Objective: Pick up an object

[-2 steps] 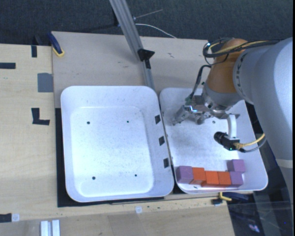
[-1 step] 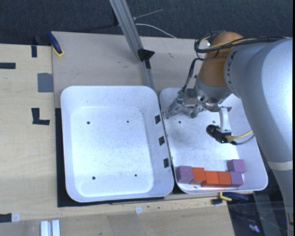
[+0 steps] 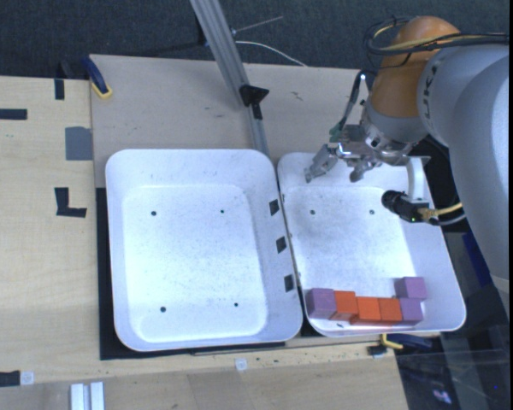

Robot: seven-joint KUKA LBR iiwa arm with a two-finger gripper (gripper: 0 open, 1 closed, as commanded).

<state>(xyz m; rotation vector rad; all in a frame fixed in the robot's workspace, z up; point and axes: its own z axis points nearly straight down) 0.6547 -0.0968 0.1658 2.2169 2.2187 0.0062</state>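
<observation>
The gripper [image 3: 335,168] hangs empty, fingers spread, over the right bin's [image 3: 427,254] far edge, well apart from purple and orange blocks [image 3: 368,304] along its near wall.

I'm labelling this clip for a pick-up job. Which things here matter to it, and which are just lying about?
Job: pincer; purple blocks; orange blocks; right bin.

Lying about: left bin; metal post; blue clamp; black tape marks.
</observation>
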